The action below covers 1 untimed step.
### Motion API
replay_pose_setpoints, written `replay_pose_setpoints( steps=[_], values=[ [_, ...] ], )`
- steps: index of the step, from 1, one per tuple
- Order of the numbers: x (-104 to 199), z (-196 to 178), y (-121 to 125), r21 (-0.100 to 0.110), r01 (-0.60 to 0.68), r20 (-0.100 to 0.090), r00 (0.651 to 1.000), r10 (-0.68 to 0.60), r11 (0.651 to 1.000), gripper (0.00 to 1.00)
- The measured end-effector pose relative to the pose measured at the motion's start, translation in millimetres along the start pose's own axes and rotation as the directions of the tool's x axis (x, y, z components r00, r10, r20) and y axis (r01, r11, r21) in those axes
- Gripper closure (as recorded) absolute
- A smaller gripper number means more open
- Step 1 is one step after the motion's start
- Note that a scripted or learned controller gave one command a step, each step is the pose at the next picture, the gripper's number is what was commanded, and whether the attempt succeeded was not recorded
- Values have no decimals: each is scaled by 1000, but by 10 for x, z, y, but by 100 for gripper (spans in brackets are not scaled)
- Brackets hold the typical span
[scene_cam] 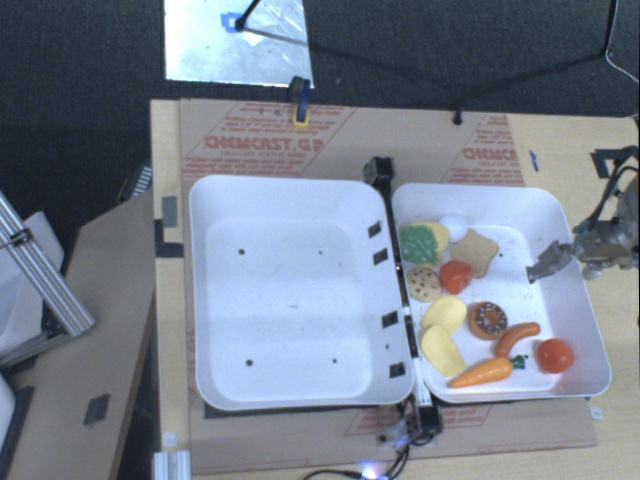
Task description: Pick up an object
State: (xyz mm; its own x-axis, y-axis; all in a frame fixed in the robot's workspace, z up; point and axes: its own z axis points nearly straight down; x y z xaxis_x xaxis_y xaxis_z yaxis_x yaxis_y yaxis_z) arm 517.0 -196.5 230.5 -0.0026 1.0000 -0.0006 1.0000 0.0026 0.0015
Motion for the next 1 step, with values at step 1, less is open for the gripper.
replay_pose_setpoints(
  steps=[1],
  values=[
    [61, 1524, 891, -4, 4, -1, 1000, -4, 1000, 0]
  ],
)
